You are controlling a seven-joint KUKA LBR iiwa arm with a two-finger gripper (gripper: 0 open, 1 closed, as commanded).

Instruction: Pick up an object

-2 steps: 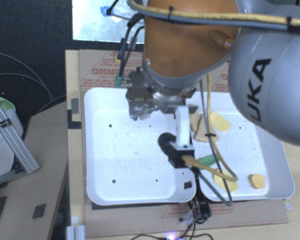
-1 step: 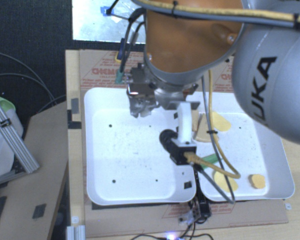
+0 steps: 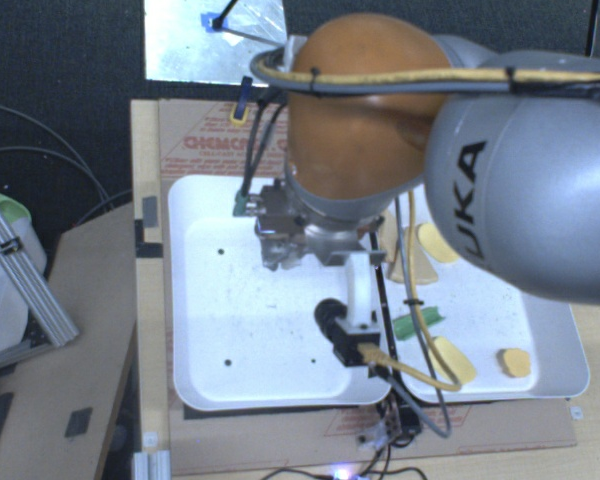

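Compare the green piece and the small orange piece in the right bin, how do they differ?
The green piece is long and thin, lying at a slant; the orange piece is short and rounded. The green piece sits near the divide between the bins; the orange piece sits near the outer right wall. Both lie in the right bin.

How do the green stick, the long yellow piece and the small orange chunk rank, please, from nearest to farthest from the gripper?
1. green stick, in the left part of the right bin, nearest the gripper.
2. long yellow piece, nearer the front rim.
3. small orange chunk, toward the front right corner.
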